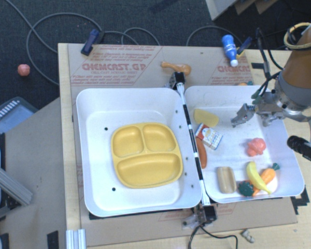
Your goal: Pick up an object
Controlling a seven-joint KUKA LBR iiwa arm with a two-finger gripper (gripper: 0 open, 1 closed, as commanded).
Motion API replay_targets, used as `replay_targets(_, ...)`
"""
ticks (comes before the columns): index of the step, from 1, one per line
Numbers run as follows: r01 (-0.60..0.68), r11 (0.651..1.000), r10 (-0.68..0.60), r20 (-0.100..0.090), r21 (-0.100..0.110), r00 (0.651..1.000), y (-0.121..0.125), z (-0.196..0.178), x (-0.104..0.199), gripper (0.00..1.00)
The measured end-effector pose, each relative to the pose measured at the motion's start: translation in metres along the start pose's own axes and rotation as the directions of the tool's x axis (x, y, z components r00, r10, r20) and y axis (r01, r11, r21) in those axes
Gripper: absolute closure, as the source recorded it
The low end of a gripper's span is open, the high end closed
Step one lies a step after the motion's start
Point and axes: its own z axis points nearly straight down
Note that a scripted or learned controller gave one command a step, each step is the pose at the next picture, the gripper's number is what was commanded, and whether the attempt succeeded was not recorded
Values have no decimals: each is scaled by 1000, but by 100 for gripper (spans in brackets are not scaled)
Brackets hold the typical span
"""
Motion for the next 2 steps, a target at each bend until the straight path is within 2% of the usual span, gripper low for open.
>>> replay_targets(1, -1, 1000, 1, 2, -2, 1000, -1, 6, -45, 0)
replay_targets(2, -2, 1000, 2, 0, 1, 1000, -18, 103, -79, 0)
